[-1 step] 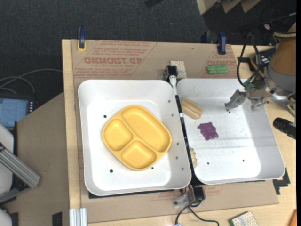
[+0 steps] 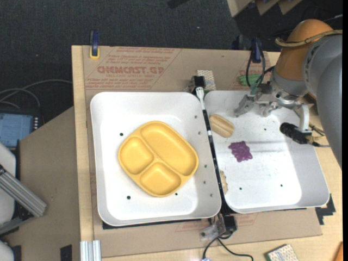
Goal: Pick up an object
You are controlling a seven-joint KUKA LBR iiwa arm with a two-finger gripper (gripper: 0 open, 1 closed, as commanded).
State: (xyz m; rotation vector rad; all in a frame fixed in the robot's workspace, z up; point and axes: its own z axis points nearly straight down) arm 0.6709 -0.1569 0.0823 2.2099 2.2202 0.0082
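A yellow three-compartment plate (image 2: 157, 157) lies in the middle of the left bin (image 2: 103, 118). In the right bin (image 2: 304, 194), a tan bread-like piece (image 2: 221, 125) rests against the left wall. A small purple lump (image 2: 240, 150) lies just right of it and nearer the front. A small brown bit (image 2: 223, 181) sits at the dividing rim. My gripper (image 2: 255, 107) hovers over the far part of the right bin, open, with nothing between its fingers. It is behind and to the right of the tan piece.
The two bins sit on a cardboard-covered bench (image 2: 136, 69). A black-and-white clip (image 2: 199, 83) stands at the far end of the rim between the bins. The grey arm with its orange band (image 2: 304, 42) fills the upper right.
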